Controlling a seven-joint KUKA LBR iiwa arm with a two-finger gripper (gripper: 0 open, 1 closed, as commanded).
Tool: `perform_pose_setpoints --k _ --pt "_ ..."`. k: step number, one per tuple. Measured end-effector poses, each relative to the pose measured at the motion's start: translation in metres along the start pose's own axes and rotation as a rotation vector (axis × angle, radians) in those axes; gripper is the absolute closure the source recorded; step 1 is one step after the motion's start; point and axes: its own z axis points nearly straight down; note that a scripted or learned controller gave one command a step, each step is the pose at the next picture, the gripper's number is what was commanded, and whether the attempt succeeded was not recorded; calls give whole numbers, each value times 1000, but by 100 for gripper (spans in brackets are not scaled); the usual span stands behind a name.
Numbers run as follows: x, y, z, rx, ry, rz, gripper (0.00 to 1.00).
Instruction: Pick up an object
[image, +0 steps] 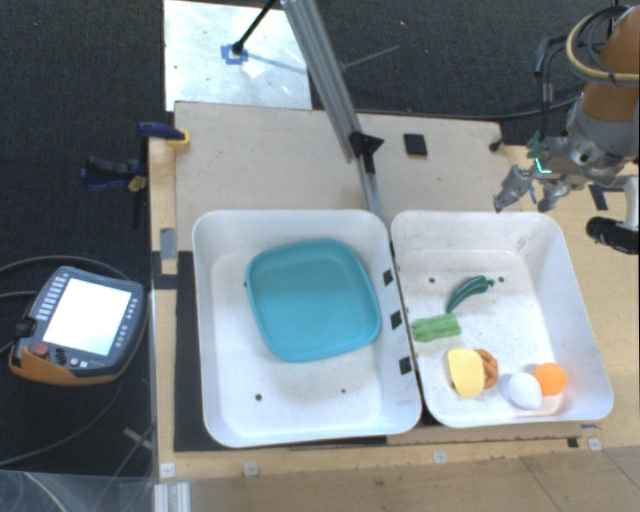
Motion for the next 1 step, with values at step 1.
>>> perform_pose_setpoints --k 1 --pt "0 0 0 0 0 0 0"
